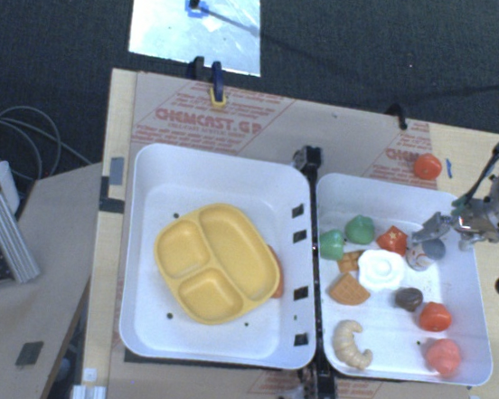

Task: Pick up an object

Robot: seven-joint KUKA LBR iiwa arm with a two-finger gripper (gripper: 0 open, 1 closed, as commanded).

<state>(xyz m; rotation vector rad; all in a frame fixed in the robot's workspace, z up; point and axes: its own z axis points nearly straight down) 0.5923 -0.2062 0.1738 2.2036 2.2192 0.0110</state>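
Camera view, left bin: glossy yellow three-compartment plastic tray [216, 262].
Right bin: smooth white round disc [381, 269], curved cream croissant-shaped toy [352, 343].
End effector [433, 237]: metallic; finger state unclear.

Two white bins [142, 253]: one yellow tray [216, 263] on the left, roughly eleven small toy foods [360, 229] on the right.

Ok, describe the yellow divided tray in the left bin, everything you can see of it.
The yellow divided plastic tray lies flat on the floor of the left shallow white bin, near the middle and turned at a slant. It has rounded corners and three compartments: two smaller ones on the left and lower side, and one larger one at the upper right. A sliver of something orange shows at its right edge.
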